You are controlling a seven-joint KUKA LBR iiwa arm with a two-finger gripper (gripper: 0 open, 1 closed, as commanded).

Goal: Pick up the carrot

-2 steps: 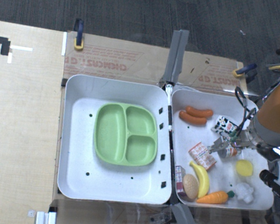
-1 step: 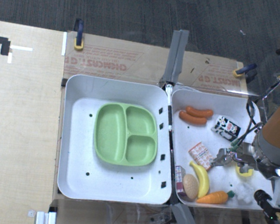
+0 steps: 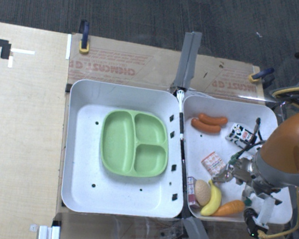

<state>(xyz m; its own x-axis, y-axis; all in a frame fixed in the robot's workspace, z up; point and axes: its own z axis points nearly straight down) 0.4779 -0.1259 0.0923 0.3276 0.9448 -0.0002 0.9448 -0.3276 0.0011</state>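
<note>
Where banana (image 3: 213, 200) ends, carrot (image 3: 230, 208).

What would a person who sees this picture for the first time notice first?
The light green divided plate stands out most, lying alone in the middle of the left bin. Next comes the grey and orange arm, which reaches in over the right bin. Below it, at the near edge of that bin, the carrot lies beside a banana, and two sausages lie at the far side.
</note>
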